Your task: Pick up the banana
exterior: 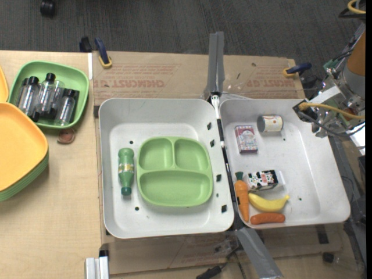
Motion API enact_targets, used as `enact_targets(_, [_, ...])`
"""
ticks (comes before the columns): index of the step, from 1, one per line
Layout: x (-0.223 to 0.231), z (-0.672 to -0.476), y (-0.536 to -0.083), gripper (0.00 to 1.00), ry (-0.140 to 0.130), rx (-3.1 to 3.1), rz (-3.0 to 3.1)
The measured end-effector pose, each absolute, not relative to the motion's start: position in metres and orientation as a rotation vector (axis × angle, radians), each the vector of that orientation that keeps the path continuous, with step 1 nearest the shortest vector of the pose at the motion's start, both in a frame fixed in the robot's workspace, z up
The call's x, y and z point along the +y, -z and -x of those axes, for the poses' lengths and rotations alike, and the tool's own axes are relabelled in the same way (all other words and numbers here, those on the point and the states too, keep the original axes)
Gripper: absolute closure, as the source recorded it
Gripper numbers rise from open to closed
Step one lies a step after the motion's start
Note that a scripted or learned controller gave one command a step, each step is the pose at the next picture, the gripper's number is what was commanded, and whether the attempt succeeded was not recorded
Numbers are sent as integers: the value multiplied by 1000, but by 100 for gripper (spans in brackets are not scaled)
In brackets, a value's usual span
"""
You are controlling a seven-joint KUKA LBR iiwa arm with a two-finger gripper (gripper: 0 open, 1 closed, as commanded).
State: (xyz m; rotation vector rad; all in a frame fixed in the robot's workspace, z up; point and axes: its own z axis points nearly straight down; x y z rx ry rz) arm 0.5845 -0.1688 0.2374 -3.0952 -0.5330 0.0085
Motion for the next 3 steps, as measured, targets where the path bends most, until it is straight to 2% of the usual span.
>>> enact_targets(1, [-124,-648,-208,100,-7,-748,3051])
enact_targets(2, [-146,-628,-195,100,-8,-812,3034])
enact_targets(3, [-172,-586,-176,100,-9,-466,3105])
